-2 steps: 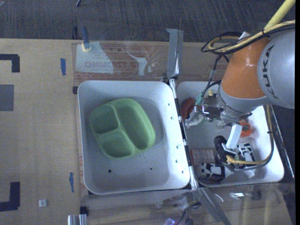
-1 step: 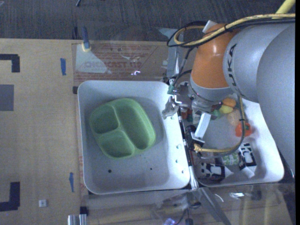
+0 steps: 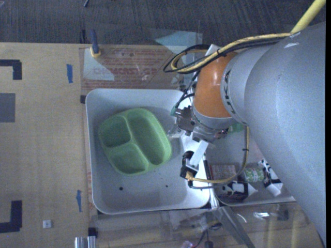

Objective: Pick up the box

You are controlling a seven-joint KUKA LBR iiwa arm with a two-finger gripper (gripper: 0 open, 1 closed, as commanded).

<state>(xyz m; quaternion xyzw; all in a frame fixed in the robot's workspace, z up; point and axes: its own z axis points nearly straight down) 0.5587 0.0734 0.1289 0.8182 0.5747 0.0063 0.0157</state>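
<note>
Over the inner rim of the left bin, where it met its neighbour, the gripper hung beneath the orange band of the grey arm. The wrist covered it from above, so whether it was spread or closed could not be told.

The box, a small flat one printed in tan and red, lay in the right bin. It was close to that bin's left wall and low in the view, apart from the gripper and partly under the arm. Just below the box lay a black-and-white packet, touching it or almost touching it; which of the two could not be made out. To the box's right was a greenish bottle, and beyond that another black-and-white thing, half hidden by the arm.

In the left bin a green plate with three compartments lay turned at an angle, towards the upper part of the bin floor. Its right edge was near the gripper — not clearly touching it. Two dark specks marked the white floor below the plate.

Both bins rested on a pale wooden bench that carried strips of blue tape and black corner marks.
</note>
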